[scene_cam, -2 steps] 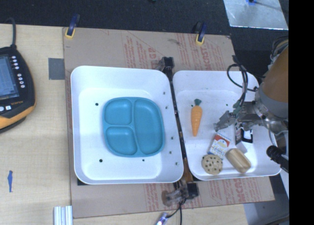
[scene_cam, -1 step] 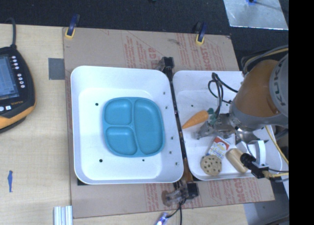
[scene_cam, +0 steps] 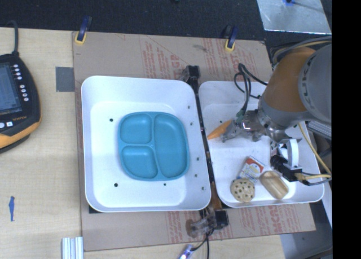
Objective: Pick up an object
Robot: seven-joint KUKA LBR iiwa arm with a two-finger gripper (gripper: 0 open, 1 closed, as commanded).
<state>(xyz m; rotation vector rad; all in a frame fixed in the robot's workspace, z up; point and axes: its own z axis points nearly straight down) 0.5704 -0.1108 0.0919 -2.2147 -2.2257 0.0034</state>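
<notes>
My arm (scene_cam: 316, 83) is a thick, rounded grey tube with a broad orange band (scene_cam: 285, 86) above the wrist. Black cables (scene_cam: 243, 83) loop beside it. My gripper (scene_cam: 237, 130) is a small cluster of dull grey metal parts, its detail blurred.

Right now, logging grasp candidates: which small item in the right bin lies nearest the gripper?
The slim orange carrot-like piece, beside the gripper; the other items sit along the bin's near edge.
</notes>
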